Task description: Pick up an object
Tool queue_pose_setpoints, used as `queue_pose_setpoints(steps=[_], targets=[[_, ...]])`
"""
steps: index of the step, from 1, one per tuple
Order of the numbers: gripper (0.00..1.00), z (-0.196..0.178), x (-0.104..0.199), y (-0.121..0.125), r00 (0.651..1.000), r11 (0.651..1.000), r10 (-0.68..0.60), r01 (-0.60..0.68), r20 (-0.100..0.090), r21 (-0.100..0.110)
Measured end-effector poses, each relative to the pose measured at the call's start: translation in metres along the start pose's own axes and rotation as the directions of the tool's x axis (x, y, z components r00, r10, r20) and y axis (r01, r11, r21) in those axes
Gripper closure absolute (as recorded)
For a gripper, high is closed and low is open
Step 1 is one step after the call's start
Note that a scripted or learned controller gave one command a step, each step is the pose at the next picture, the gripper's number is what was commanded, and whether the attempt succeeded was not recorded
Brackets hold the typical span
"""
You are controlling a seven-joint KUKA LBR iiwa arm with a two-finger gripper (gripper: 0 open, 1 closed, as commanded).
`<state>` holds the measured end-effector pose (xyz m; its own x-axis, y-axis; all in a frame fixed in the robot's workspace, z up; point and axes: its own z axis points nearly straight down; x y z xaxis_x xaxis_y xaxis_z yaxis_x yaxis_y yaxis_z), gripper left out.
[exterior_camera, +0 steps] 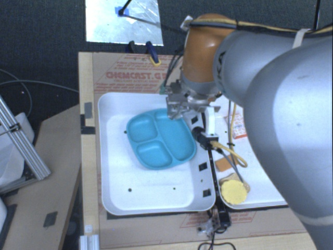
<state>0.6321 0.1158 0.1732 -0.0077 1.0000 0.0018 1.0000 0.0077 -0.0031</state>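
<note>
the gripper (177,109) hangs low over the left bin (151,194), right at the far right corner of the blue tray (158,139). the tray lies flat near the middle of that bin, turned a little askew, with its three compartments facing up. it looks to me like the pick is aimed at the tray's rim. if so, the way to do it well is to straddle the raised edge squarely, one side inside the compartment and one outside, and bite deep enough that the thin lip doesn't slide out. a wide, shallow thing held by one corner will want to droop and swing, so a slow, straight lift would suit it, keeping clear of the bin wall close by. whether the gripper is open or closed i cannot tell. the wrist sits on top of it from where i stand, and i can't say if it touches the rim or only hovers over it. the big grey arm (270,87) covers most of the right bin (258,190). there i make out a round yellow disc (234,192) near the front and some thin bits beside it that i can't name.
</note>
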Motion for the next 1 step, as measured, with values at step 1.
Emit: queue_pose_setpoints(steps=[1], targets=[[1.0,-0.0152,-0.0601,-0.0596,1.0,1.0,0.012,-0.012,0.003,0.0]])
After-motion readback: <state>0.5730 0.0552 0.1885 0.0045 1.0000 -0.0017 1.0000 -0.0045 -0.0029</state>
